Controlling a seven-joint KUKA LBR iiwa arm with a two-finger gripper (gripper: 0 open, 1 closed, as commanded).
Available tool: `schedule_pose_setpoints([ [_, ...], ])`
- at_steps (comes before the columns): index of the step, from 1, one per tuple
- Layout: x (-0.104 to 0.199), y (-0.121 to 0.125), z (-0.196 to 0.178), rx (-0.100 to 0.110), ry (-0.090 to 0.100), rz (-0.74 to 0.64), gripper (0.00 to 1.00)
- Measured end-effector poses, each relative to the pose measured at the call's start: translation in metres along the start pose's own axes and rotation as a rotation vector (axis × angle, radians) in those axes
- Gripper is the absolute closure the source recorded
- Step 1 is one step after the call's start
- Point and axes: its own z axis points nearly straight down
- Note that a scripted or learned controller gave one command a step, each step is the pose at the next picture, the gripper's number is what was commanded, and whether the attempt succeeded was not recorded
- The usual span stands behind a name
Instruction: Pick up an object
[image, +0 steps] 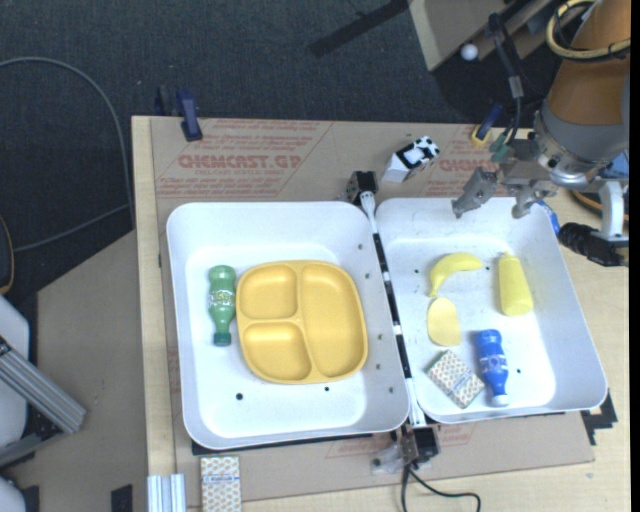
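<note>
The gripper (496, 195) hung over the right bin's (585, 345) far edge, jaws spread, gripping nothing. Best target: the banana (453, 269) just below; descend straight, straddling its narrow width.

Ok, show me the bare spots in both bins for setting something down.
Left bin: bare floor behind the yellow tray and in front of it. Right bin: bare along the back wall under the gripper; crowded between banana and blue bottle.
</note>
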Motion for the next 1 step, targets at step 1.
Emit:
schedule_pose_setpoints([
  [1,-0.0015,-0.0035,0.1496,-0.003,-0.002,0.001,0.00],
])
